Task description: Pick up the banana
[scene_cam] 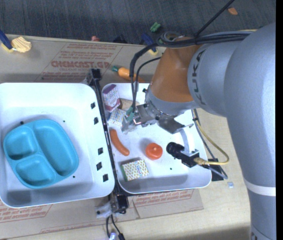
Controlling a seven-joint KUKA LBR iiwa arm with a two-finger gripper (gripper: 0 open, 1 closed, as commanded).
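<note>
Tool [131, 118] low in right bin [200, 180], far-left corner, among purple cup [110, 95] and wrappers; finger state cannot tell. Banana unidentifiable, likely hidden under arm. Risk: grabbing clutter or orange sausage [119, 142] instead.

The tabletop [216, 211] is pale wood, mostly covered by a flattened brown cardboard sheet [71, 59] printed with red lettering. Two shallow white bins sit side by side on the cardboard, touching along their inner walls: the left bin [1, 184] and the right bin [156, 186]. Near the far left corner of the cardboard lies a small yellow thing with a blue part [15, 43], perhaps a clamp or toy; it is too small to tell.
</note>
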